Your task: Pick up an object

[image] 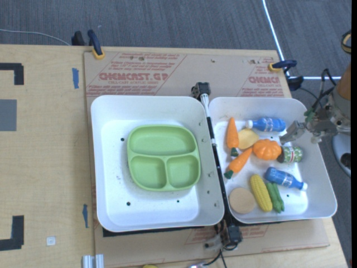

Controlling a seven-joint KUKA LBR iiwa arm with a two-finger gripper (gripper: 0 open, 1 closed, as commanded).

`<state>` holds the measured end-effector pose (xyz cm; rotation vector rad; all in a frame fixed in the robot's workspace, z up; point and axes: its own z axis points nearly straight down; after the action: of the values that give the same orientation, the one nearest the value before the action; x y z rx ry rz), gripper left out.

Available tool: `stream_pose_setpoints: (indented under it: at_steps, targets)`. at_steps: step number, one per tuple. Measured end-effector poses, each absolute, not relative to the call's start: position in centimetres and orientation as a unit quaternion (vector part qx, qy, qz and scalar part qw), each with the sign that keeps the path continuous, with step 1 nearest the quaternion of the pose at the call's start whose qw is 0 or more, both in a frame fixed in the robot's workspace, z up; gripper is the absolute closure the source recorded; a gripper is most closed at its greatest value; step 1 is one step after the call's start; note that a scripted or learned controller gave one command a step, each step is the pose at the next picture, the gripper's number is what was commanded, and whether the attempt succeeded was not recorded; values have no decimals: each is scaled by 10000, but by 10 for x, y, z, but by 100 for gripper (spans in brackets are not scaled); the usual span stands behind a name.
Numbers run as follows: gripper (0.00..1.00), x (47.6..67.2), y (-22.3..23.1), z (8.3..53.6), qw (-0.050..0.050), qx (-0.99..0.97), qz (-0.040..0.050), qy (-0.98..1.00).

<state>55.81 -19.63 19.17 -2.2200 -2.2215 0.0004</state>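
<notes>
Left bin (pixel 106 149): holds a green 3-compartment plate (pixel 163 157), nothing on it.
Right bin (pixel 326 197): crowded with toy food — 2 carrots (pixel 232 133), a pumpkin (pixel 266 149), a corn cob (pixel 260 192), a green pod (pixel 275 197) touching the corn, a tan disc (pixel 242 200), a yellowish piece (pixel 247 138), 2 blue bottles (pixel 266 124) and a small green-labelled can (pixel 291 154).
Gripper (pixel 295 132): at the right bin's upper right, above the gap between the upper bottle and the can; nothing sits between its fingers.
Pincer state: cannot tell — the fingertips blur into the clutter at this angle.
Step in hand: my judgement is an approach, with no object chosen for certain yet.
Nearest targets: the can just below the tool, the upper bottle just to its left.
Doing it well: pick 1 item with free flanks, centre over it, align the jaws across its narrow side, descend straight.
Risk: the can touches the pumpkin, so a finger may land on the pumpkin and push both aside.
</notes>
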Motion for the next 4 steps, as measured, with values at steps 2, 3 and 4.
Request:
stream_pose_setpoints:
  at_steps: [2, 3, 4]
  targets:
    - [0, 578, -96, 87, -25, -7063, -23, -7079]
    - [0, 651, -92, 86, -7, -7066, -6, -7076]
    - [0, 590, -92, 87, -6, -7070, -6, -7072]
